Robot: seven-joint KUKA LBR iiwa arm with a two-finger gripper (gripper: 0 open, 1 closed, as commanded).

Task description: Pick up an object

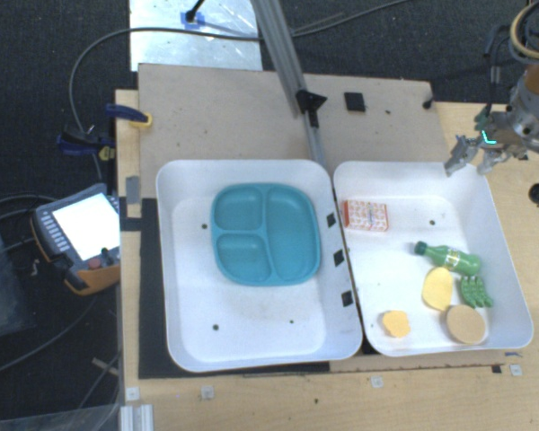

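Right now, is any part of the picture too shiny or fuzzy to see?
In the camera view, the silver sheet at the top glares almost white and the tablet screen is washed out; the gripper looks slightly blurred; the bins' contents look sharp.

I was working in a robotics lab: a teach pendant (79, 238) lay off the bench's (251, 106) left edge, with cables (99, 48) across dark carpet.

Grey arm with an orange-banded wrist

The arm (534, 79) has a rounded grey metal body, ringed near the top by an orange band (532, 32) with a pale stripe beside it. Dark cables run along it. The pincer (472, 155) is grey metal, with a small teal light on its mount.
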